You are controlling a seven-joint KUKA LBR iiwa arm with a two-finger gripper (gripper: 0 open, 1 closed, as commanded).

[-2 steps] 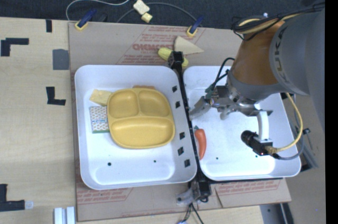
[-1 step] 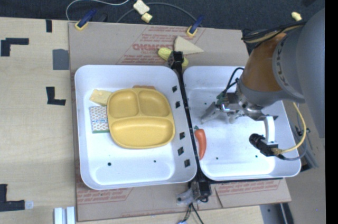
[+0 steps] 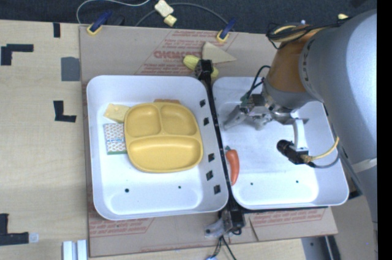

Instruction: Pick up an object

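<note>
step: approach judged, nothing gripped | gripper (image 3: 236, 118) was seen in right bin (image 3: 318, 194) near its far-left corner, fingers spread | carrot (image 3: 233, 165) lay against left wall | next: descent onto carrot needed

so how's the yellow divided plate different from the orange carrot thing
The yellow divided plate lies in the left bin; the orange carrot lies in the right bin, against its left wall. The plate is broad, flat and has three compartments; the carrot is small, slim and solid. The plate partly covers other items; the carrot lies alone. Both rest flat, untouched by the gripper.
</note>
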